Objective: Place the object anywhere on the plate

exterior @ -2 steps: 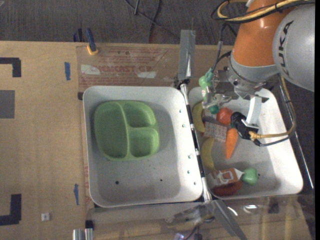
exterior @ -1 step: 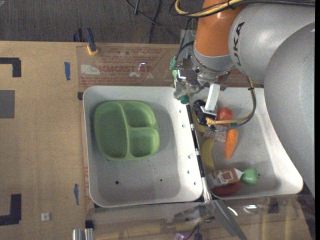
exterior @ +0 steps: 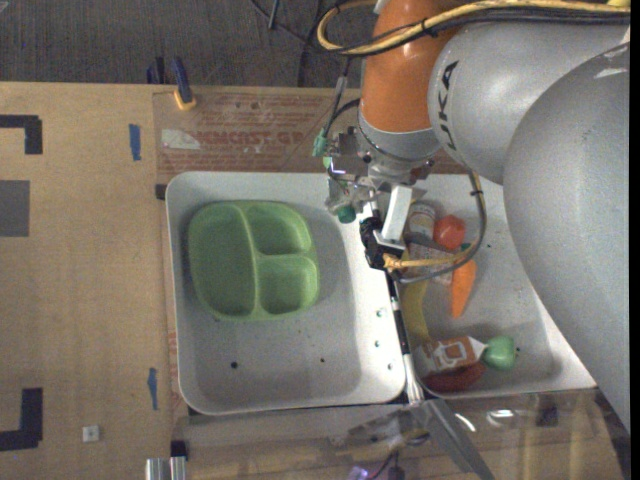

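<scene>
Biggest thing first: one grey arm (exterior: 520, 98) with its orange band reaches in from the right, covering much of the right bin. Under it lies the bench (exterior: 80, 268), bearing two white bins side by side, the left bin (exterior: 280, 363) and the right bin (exterior: 525, 313).

In the left bin there's one green plate (exterior: 250, 258), three compartments, sitting in the upper half, nothing on it. The gripper (exterior: 343, 200) hangs over the wall shared by the two bins, near their upper end, just beside the plate's upper right corner. How wide its grip stands I cannot tell, and nothing can be seen held in it.

Every loose piece lies in the right bin, well apart from the plate; which one is meant for the plate I cannot tell. Counting them off:

- One yellow banana (exterior: 415, 313), long axis running up and down the view, close along the shared wall.
- One orange carrot (exterior: 462, 286), also lengthwise up and down, thick end up, thin tip pointing down.
- One bottle (exterior: 455, 352) with a pale label, on its side, long axis left to right, near the lower wall.
- One green fruit (exterior: 500, 350), touching the bottle's right end.
- One red round piece (exterior: 449, 232), just above the carrot.
</scene>
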`<state>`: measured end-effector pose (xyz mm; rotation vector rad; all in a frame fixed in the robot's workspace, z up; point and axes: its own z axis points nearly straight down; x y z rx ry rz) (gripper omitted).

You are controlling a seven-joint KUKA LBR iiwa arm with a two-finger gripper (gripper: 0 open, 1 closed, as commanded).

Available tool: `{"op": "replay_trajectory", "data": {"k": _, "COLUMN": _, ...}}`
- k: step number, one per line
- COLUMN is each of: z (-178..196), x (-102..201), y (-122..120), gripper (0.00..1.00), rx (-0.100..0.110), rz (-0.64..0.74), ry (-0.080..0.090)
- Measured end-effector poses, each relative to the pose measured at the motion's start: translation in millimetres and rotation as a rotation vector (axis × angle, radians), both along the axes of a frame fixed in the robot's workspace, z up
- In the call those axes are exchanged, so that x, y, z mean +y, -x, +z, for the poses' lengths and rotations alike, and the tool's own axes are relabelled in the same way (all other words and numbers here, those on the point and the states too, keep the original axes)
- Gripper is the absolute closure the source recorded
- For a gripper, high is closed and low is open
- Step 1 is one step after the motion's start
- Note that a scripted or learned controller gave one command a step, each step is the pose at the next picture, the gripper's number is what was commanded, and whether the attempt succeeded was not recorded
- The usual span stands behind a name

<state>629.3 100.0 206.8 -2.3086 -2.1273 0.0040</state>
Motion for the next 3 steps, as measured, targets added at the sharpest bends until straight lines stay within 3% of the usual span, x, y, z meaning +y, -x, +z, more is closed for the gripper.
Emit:
{"op": "replay_trajectory", "data": {"k": 1, "z": 1, "x": 30, "y": 4, "gripper": 1.0, "rx": -0.001, "rz": 0.139, "ry": -0.001}}
{"op": "replay_trajectory", "data": {"k": 2, "z": -11, "x": 31, "y": -23, "gripper": 1.0, "rx": -0.006, "rz": 0.228, "ry": 0.0}}
{"op": "replay_trajectory", "data": {"k": 3, "z": -10, "x": 31, "y": -23, "gripper": 0.0, "rx": -0.006, "rz": 0.228, "ry": 0.0}}
